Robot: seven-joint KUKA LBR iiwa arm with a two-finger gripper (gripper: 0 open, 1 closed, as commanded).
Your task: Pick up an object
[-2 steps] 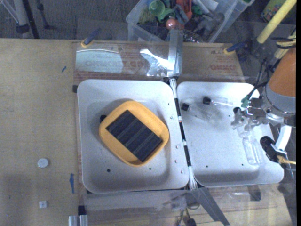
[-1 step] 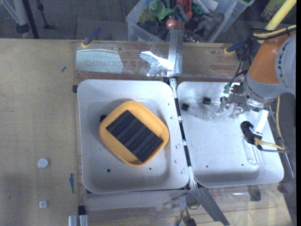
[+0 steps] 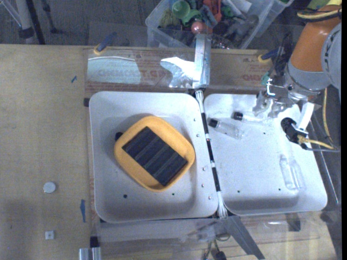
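Note:
My gripper [image 3: 264,105] hangs over the back of the right bin [image 3: 255,161], below the arm's orange band. Just to its left a small black piece [image 3: 237,115] lies on the bin floor. A little clear vial with a black cap [image 3: 223,127] lies further left, near the divider between the bins. A clear plastic piece [image 3: 290,172] rests by the right bin's right wall. In the left bin [image 3: 103,145] sits a yellow rounded block with a dark ridged top [image 3: 154,153]. Nothing shows in the gripper's hold.
A clear tub of mixed toys [image 3: 211,10] stands behind the bins. A cardboard strip with crumpled foil [image 3: 179,69] runs along the back edge. A black cable plug [image 3: 290,128] juts from the wrist over the right bin. A small grey disc [image 3: 49,187] lies on the bench at left.

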